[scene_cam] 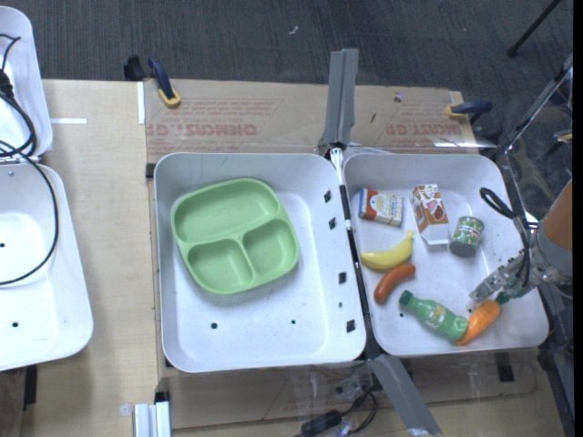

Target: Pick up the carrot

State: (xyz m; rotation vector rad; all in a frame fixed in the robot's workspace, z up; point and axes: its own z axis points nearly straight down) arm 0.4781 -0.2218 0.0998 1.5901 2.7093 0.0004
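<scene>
The end effector (499, 287) hangs low over the right bin (537, 330), near its right wall, reaching in from the right. Whether it is spread or pressed together I cannot tell (its tip is small and blurred here).

The carrot (480, 321) lies just below and slightly left of the end effector, tilted, its thick end up toward the tip and its point down-left. The thick end seems to meet the tip or sit just under it; I cannot tell if they touch. Nothing shows clearly pinched.

Touching the carrot's lower end, further left of the end effector, lies a green bottle (434, 315). Left again are a sausage (393, 281) and, just above it, a banana (387, 255). Up and left of the end effector stands a can (467, 235), beside it a carton (429, 211), and further left a small box (381, 207).

Well to the left, in the other bin (173, 271), sits a green divided plate (235, 235). Both bins rest on the counter (109, 153).
</scene>
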